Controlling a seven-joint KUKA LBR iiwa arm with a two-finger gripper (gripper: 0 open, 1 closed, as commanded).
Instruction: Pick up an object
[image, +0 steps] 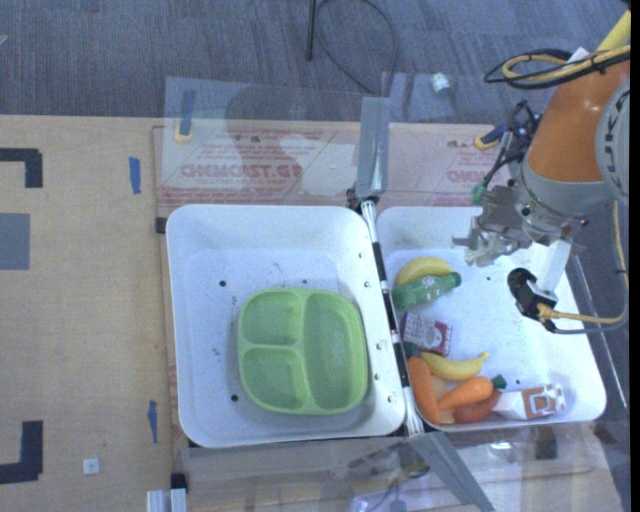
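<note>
right bin (590, 345) back bare, toys (450, 385) crowding front-left

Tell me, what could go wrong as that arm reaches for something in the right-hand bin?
The toys lie crowded: the carrots overlap the lower banana, so the gripper might pinch two or slip off. The green bottle sits against the divider beside the upper banana, leaving little room. The dangling cable could snag.

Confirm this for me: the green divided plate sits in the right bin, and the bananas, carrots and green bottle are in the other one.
Not quite. The camera view shows the green divided plate in the left bin. The bananas, carrots and green bottle do lie in the other one, the right bin.
</note>
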